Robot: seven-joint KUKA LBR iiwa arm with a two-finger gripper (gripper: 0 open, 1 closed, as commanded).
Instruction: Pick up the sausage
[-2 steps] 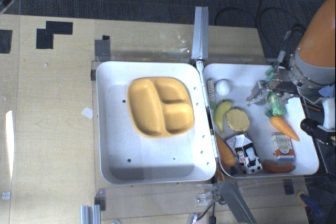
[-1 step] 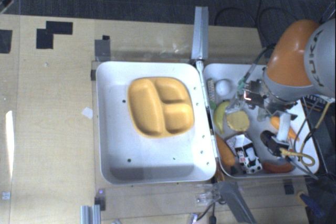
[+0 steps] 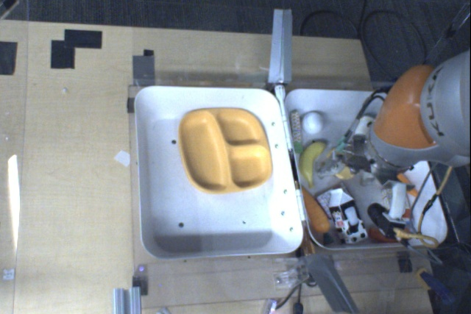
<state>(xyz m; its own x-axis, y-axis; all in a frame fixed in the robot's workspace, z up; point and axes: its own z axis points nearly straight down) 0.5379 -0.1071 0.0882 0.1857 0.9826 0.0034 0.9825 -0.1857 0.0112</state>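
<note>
The sausage (image 3: 316,213), a short orange-brown piece, lies against the left wall of the right bin (image 3: 333,96), near its front corner. My gripper (image 3: 344,158) hangs low over the middle of that bin, up and to the right of the sausage and apart from it. The gripper sits just right of a yellow-green banana (image 3: 311,159). The wrist and its fittings hide the fingertips.
A white ball (image 3: 313,122) rests near the back left of the right bin. A small black-and-white object (image 3: 346,215) and a red piece (image 3: 370,233) lie to the right of the sausage. The left bin (image 3: 158,180) holds a yellow compartment plate (image 3: 224,148).
</note>
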